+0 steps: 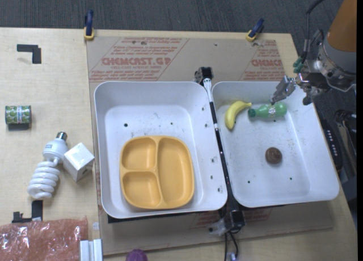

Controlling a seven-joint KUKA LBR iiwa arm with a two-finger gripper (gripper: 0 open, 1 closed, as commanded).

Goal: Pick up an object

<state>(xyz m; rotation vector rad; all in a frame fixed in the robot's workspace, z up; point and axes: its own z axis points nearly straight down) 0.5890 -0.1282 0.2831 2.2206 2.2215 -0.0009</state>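
The right bin [317, 158] holds a yellow banana [234, 113], a green bottle [268, 111] lying on its side, and a small brown round object [274, 155]. A yellow divided plate [157, 171] lies in the left bin [108, 140]. My gripper [282, 92] hangs over the right bin's back right corner, just above and right of the green bottle's far end. Nothing shows in its grasp. The grey wrist with its orange band reaches in from the upper right.
Left of the bins on the bench lie a white spiral bulb [45, 169], a white cube [79, 161], a green can [18, 116] and a pink mesh bag [42, 240]. Blue and yellow clamps [89, 24] hold the board's far edge.
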